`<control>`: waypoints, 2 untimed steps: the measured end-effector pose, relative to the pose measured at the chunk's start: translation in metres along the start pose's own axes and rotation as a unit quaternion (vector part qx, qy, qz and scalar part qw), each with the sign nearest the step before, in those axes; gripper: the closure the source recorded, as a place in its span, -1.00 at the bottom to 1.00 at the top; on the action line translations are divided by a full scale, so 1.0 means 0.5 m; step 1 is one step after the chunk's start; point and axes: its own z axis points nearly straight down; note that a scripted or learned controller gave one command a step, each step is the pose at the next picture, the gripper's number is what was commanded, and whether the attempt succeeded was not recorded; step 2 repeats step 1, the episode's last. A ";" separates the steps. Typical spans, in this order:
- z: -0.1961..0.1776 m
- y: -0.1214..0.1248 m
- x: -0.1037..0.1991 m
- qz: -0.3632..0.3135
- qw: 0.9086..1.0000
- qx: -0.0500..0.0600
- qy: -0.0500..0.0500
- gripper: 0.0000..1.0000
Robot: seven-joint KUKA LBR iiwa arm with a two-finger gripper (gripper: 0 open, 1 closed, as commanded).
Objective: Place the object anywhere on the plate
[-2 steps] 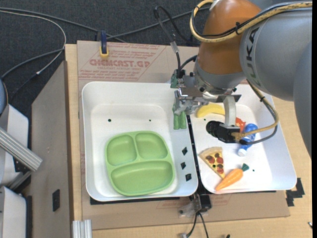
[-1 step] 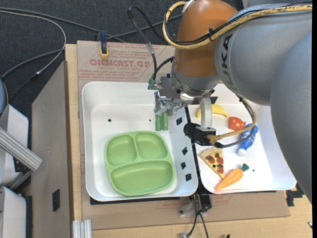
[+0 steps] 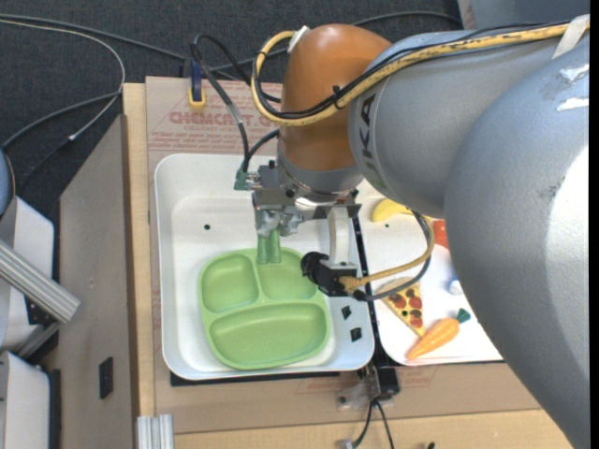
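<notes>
Between the gripper's (image 3: 270, 227) pinching fingers — a green object (image 3: 270, 248), upright above the plate (image 3: 267, 330).

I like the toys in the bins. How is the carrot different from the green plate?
The carrot is orange, long and pointed; the green plate is wide, flat and split into three compartments. The carrot lies in the right bin, the plate in the left bin. The plate is much bigger than the carrot. Both rest on white bin floors.
</notes>
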 end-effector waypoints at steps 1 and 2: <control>-0.004 0.002 -0.006 0.002 1.000 -0.002 0.000 -1.00; -0.004 0.002 -0.006 0.002 1.000 -0.002 0.000 -1.00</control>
